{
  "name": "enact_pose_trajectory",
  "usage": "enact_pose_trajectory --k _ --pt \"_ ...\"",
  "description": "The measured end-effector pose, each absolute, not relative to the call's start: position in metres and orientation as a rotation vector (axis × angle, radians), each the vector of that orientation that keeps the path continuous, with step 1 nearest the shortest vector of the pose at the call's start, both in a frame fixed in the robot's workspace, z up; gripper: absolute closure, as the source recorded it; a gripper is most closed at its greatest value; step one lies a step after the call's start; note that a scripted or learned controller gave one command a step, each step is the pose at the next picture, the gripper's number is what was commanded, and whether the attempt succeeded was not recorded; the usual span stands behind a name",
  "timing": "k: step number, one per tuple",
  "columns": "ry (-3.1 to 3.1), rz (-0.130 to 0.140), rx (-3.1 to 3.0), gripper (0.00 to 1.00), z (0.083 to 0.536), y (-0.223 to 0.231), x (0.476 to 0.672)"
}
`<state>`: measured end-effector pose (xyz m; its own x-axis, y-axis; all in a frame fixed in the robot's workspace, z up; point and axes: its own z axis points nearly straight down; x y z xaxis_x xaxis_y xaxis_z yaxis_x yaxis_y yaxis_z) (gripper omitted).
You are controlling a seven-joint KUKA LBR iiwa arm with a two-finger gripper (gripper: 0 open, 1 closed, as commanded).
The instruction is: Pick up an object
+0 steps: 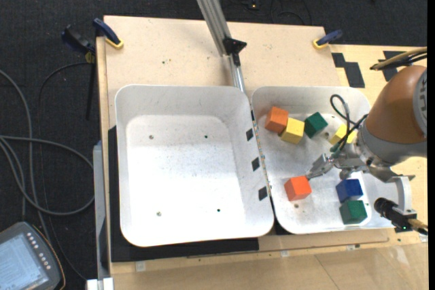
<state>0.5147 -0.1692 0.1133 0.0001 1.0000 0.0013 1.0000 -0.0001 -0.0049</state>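
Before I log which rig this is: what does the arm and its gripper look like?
The arm is a rounded grey body with an orange band on top. A black cable loops beside it. The gripper is thin grey metal.

Just left of the grey metal pincer sits a bright orange-red cube, while to its right lie a deep blue cube and, below that, a dark green cube. Above it are an orange cube, a yellow cube, another dark green cube and a pale yellow block. Both shallow plastic bins are white with fine dark speckles, on a pale tan wooden bench; the arm wears an orange band above grey.
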Motion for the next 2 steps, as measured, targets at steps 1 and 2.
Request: enact_pose_trajectory --k 1,2 --pt "-2.222 -0.001 -2.223 1.00 0.127 -0.170 0.516" --pt "-2.226 -0.003 -2.223 1.00 0.171 -0.173 0.513"
